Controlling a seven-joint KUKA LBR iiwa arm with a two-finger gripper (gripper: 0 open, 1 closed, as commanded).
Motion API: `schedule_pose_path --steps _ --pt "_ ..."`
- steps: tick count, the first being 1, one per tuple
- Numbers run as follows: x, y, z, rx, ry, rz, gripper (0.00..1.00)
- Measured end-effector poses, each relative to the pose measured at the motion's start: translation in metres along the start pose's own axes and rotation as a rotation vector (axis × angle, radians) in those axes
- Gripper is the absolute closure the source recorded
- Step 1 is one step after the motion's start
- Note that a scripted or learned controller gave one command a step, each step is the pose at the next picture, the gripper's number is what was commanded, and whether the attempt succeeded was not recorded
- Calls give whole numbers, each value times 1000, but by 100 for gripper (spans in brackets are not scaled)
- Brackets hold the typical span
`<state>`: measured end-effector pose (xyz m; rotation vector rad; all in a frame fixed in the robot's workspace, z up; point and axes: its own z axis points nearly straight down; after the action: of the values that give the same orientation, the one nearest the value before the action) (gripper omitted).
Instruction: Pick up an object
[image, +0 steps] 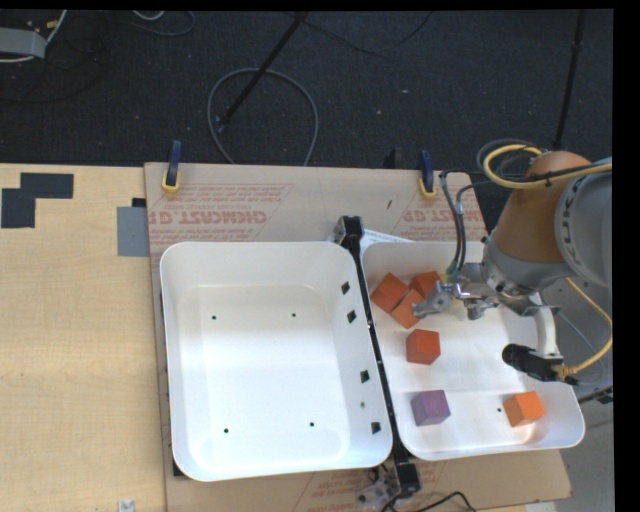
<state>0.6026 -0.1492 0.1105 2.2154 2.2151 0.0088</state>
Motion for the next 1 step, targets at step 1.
schedule_pose_path --steps 1 --pt "15 28 7 -2 1 1 0"
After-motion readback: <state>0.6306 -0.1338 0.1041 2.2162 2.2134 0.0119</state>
